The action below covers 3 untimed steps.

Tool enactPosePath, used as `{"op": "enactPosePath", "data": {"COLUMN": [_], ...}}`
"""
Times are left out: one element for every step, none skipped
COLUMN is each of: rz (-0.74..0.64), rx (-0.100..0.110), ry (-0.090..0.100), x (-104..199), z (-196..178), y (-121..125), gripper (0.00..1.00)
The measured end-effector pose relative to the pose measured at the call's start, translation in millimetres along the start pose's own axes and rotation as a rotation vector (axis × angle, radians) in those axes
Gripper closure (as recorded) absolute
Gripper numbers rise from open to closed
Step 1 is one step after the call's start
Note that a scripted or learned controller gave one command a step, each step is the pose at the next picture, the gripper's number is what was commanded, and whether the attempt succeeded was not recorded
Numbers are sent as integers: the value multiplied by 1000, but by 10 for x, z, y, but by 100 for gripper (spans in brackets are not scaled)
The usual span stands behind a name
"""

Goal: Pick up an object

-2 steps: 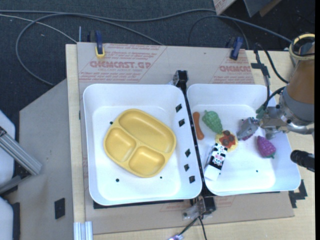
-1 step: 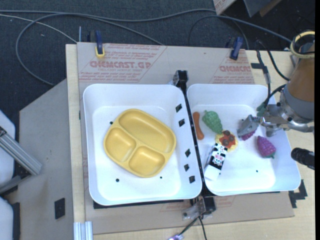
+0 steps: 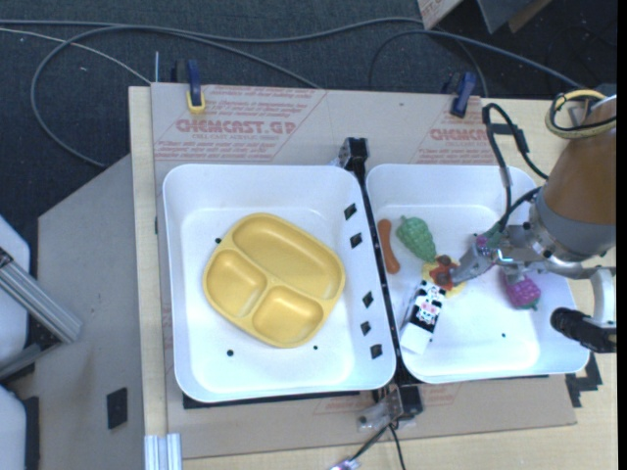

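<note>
Nothing is lifted yet: the gripper (image 3: 460, 271) sits low in the right bin (image 3: 509, 355) beside a small red toy (image 3: 444, 263), its grip impossible to tell.

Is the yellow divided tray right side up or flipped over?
Right side up: the yellow tray shows three open compartments facing the camera, lying in the left bin.

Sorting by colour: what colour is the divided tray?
Yellow; the tray shows best in the camera view.
</note>
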State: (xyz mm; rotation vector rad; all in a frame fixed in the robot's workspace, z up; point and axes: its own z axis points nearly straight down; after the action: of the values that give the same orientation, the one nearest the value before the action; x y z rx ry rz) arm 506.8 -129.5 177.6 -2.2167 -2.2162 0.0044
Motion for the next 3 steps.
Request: {"op": "enactPosePath", "data": {"rz": [1, -1, 2], "rx": [0, -22, -23], "ry": [0, -6, -6], "x": [-93, -107, -113], "z": [497, 680, 591], "y": [13, 68, 69], "gripper": [0, 0, 100]}}
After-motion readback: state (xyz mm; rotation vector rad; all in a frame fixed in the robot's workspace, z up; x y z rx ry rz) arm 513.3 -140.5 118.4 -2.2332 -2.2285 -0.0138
